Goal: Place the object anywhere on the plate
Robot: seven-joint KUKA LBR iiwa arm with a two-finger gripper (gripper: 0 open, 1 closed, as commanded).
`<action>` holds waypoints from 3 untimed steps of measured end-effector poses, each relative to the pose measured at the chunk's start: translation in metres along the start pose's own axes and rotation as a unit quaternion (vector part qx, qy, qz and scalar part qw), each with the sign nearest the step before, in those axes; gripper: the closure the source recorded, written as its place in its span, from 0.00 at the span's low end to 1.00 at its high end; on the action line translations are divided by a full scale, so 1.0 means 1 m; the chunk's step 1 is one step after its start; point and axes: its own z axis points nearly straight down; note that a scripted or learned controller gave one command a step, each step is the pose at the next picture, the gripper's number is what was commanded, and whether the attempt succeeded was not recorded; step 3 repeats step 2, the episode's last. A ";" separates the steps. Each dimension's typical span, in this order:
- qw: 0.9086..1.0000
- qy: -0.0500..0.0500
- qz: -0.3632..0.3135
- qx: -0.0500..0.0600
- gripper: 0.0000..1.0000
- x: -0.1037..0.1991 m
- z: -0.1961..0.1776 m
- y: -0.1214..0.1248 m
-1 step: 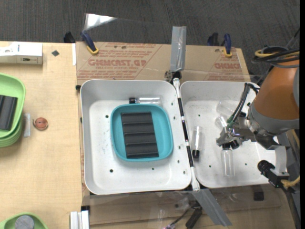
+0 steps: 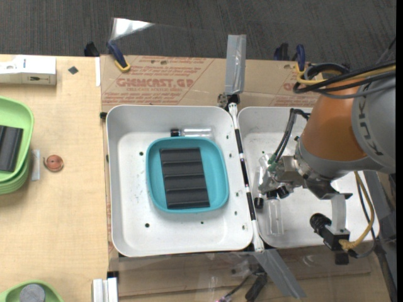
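The left bin (image 2: 119, 187) holds a teal plate (image 2: 154, 175) set roughly in its middle, nearer the far edge than the near one. A black ridged block (image 2: 184, 177) lies flat on the plate, centred, its long sides running from the far rim to the near rim and its ribs crossing it from side to side. Just beyond the plate's far rim, against the bin's far edge, lies a slim marker (image 2: 189, 132) with a dark cap and a pale body, apart from the plate.

The arm, with its orange band (image 2: 330, 128), reaches over the right bin (image 2: 302, 228). Its gripper (image 2: 269, 182) sits low near that bin's left edge, close to the wall shared by the two bins. Whether it is clenched or released cannot be told (cables and wrist hardware crowd the tip), and nothing can be seen in its grasp. Just nearer the bin's near edge lies a clear, tube-like piece (image 2: 275, 216), too faint to identify.

On the bench (image 2: 56, 231), at its left edge, a green dish (image 2: 16, 168) carries a dark item (image 2: 9, 148). A small round reddish thing (image 2: 54, 163) lies between the dish and the left bin. A sheet of printed cardboard (image 2: 164, 80) lies behind both bins
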 end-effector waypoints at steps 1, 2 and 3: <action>0.996 -0.001 -0.086 0.000 1.00 0.083 0.000 0.048; 0.996 -0.001 -0.086 0.000 0.00 0.083 0.000 0.048; 0.996 -0.001 -0.086 0.000 0.00 0.083 0.000 0.048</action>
